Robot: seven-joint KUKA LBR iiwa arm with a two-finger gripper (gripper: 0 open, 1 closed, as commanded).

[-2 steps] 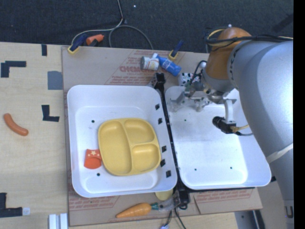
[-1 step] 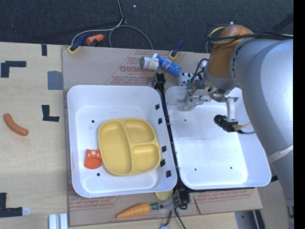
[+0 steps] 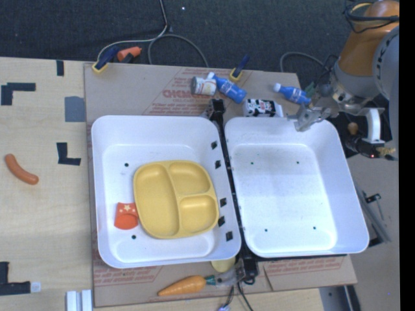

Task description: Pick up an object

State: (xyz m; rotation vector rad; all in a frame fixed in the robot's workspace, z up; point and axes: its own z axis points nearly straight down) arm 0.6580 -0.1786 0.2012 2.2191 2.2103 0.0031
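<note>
A yellow divided plate (image 3: 175, 197) lies in the left bin (image 3: 104, 141). A small red-orange block (image 3: 126, 216) sits against the plate's left edge. My gripper (image 3: 307, 118) hangs at the far right corner of the right bin (image 3: 324, 238), over its back rim and far from the plate and the block. I see nothing held in it.
Behind the bins lie a white and blue bottle (image 3: 217, 85), a small blue bottle (image 3: 292, 94) and a black-and-white carton (image 3: 262, 107). A toy carrot (image 3: 185, 285) lies in front of the bins. A sausage (image 3: 21, 169) lies on the bench at far left.
</note>
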